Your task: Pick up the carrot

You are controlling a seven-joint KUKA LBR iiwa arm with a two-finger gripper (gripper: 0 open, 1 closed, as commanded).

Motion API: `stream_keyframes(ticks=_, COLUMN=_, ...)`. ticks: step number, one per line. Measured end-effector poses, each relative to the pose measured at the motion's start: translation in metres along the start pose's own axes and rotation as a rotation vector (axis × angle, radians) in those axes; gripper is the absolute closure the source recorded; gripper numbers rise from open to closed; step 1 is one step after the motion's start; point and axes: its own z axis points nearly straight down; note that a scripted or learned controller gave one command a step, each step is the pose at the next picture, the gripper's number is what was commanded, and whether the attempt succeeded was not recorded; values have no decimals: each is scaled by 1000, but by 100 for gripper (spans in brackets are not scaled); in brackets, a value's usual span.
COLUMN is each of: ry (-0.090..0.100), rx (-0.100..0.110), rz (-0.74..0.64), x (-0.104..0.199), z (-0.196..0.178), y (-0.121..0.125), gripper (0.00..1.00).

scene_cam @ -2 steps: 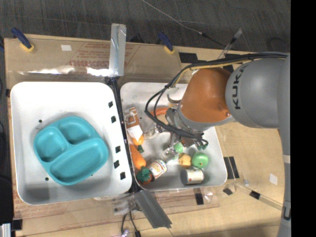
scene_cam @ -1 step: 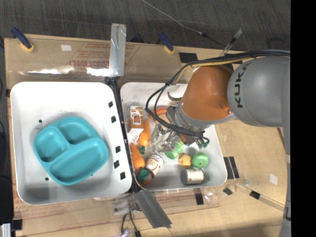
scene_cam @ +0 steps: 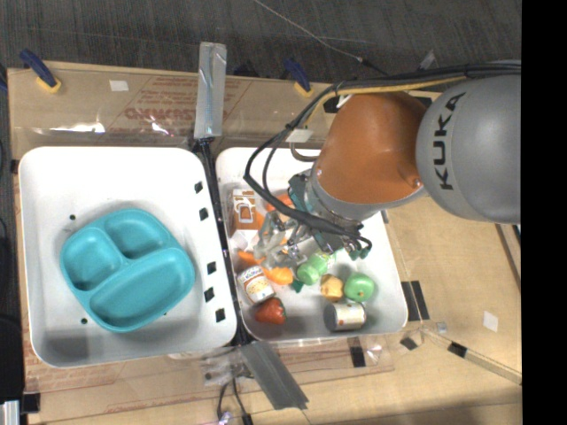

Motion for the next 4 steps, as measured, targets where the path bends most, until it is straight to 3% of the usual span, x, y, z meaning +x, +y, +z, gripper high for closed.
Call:
stream_keyframes(ticks=1, ry=4, rx=-4, rz=-317, x=0, z=-26, y=64, gripper=100)
stream_keyframes(ticks=2, ry=5, rx=-5, rz=-665, x=-16, z=-26, y=37, gripper=100)
stream_keyframes(ticks=3, ry=4, rx=-8, rz=-1026, x=-97, z=-17, y=13, gripper=100)
stream_keyframes(ticks=4, ry=3, rx=-9, rz=-1324, x=-126, z=-34, y=-49, gripper=100)
